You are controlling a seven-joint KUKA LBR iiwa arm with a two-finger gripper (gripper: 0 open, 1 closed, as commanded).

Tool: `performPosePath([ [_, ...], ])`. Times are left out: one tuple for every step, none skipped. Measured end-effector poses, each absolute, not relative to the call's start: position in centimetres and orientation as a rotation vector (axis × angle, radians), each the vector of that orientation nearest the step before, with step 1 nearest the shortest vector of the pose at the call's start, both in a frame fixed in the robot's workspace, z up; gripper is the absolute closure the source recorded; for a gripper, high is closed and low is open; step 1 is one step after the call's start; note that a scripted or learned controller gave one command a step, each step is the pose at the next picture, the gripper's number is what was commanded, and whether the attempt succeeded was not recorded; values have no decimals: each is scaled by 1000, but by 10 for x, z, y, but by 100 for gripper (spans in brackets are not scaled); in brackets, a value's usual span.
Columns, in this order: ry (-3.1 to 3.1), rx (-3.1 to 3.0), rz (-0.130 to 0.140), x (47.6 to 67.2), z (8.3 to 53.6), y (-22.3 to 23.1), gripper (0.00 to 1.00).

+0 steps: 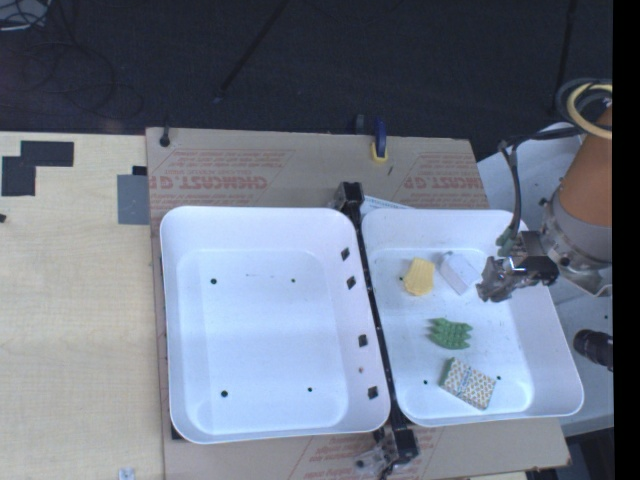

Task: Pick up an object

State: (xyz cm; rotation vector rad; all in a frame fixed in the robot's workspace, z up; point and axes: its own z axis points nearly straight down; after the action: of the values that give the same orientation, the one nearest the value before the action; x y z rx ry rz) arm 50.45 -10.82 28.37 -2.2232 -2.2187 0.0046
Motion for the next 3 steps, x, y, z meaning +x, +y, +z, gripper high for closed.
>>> performPosePath([
  [-2223,-2212,3,475,291,-53,100],
  [-2229,-2213,-2,476,340,10,100],
  [-2213,-2233,5,475,357,-95,100],
])
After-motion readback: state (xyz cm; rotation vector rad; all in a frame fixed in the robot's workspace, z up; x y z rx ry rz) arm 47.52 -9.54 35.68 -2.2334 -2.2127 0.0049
